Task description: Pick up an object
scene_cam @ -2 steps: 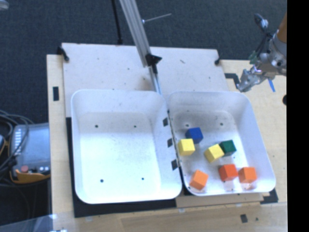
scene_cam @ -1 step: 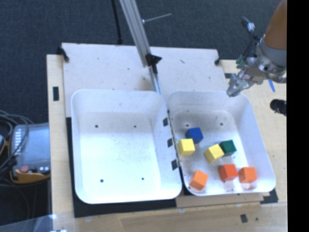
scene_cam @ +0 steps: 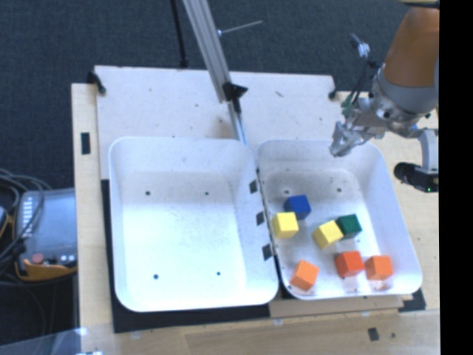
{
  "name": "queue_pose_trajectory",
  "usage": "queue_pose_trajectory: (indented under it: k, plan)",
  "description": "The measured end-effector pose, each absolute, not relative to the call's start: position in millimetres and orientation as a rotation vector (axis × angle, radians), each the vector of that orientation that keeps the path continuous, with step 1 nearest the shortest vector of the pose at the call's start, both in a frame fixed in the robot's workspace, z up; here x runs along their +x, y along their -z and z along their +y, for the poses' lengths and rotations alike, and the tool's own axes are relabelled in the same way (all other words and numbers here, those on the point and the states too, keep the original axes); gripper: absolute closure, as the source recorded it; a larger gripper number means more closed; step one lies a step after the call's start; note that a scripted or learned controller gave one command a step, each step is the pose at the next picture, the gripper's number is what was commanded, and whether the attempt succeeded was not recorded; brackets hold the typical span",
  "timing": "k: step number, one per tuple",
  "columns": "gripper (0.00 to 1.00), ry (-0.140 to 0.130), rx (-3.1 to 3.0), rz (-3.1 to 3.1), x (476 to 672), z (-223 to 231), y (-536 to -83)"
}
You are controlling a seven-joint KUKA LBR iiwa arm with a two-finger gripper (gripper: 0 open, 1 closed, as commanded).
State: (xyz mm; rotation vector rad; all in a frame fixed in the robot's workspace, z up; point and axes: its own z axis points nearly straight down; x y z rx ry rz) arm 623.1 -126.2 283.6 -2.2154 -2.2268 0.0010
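Jaws: whether open or shut cannot be told, and nothing is seen between them. The gripper [scene_cam: 341,148] hangs over the far rim of the right bin [scene_cam: 395,198] — apart from the blocks. Toward the bin's near side lie seven blocks: blue [scene_cam: 298,205], two yellow [scene_cam: 285,224] [scene_cam: 327,234], green [scene_cam: 349,225], red [scene_cam: 349,263], and two orange [scene_cam: 304,275] [scene_cam: 378,267]. The green touches a yellow one. The left bin [scene_cam: 118,198] adjoins — both sit on a bench [scene_cam: 148,95].
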Motion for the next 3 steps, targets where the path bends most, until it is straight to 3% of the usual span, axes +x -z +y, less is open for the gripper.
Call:
queue_pose_trajectory:
  k: [3]
  plan:
    - [1.00,-0.002,-2.215,-2.226,554.3,-8.2,-264.1]
